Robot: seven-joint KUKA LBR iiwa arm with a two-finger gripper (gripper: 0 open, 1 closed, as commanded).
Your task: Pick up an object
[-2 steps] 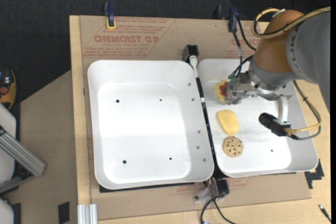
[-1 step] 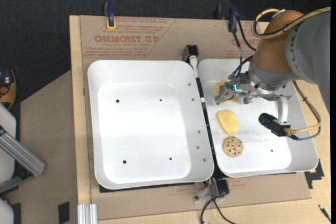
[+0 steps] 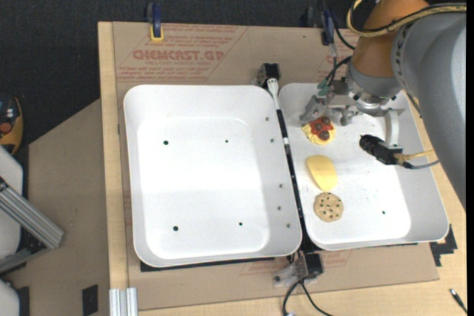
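Observation:
In the right bin point(image 3: 415, 222) lie three small things. A red and yellow toy food piece point(image 3: 321, 132) rests near the bin's far left corner. A pale yellow wedge point(image 3: 322, 172) lies just in front of it, and a round chocolate-chip cookie point(image 3: 328, 206) sits nearer the front. My gripper point(image 3: 326, 115) hangs over the far part of this bin, right above the red and yellow piece. Its fingers are spread open on either side, and nothing is between them.
The left bin point(image 3: 148, 115) sits beside the right one, with a black divider strip point(image 3: 285, 152) along their shared edge. The grey arm with its orange band point(image 3: 389, 15) comes in from the right over the right bin's far corner.

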